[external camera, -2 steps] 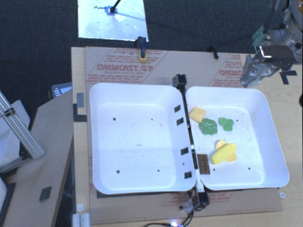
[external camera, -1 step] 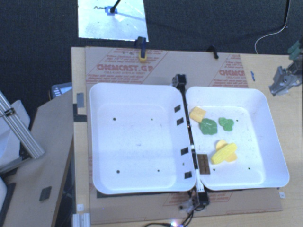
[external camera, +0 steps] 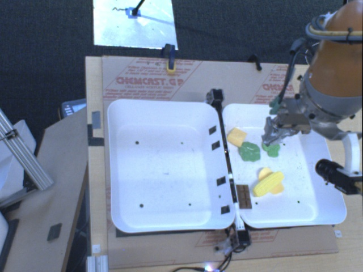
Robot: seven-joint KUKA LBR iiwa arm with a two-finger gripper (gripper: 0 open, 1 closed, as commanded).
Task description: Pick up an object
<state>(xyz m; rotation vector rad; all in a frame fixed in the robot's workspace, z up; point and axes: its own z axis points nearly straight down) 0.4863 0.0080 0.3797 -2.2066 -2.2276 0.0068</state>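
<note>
You see end effector low in right bin, centre-right of frame, directly over small green piece. Grip state: cannot tell. Other candidates clustered just left and below: yellow block, green lump, corn cob.

Two white bins sit on a pale brown board printed with red lettering. In the right-hand bin lie a yellow block, two green pieces, a yellow corn cob and a small brown block. The arm at the upper right is orange and grey. A silvery sheet lies on dark carpet at the upper left.
</note>
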